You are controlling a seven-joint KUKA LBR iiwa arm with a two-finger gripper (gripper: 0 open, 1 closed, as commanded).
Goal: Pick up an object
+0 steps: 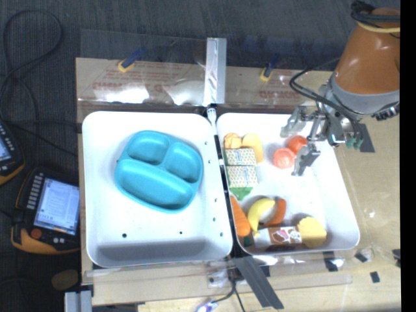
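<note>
We see gripper [303,149] low in right bin [338,194], jaws apart, nothing betw them, beside red tomato [283,158] – likely next pick

A blue divided tray [159,169] lies in the left bin [104,239]; handheld pendant [45,210] beside it.

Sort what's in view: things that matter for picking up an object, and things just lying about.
For the job: gripper; red tomato; banana; carrot; yellow block; right bin.

Lying about: blue divided plate in the left bin; handheld pendant.
</note>
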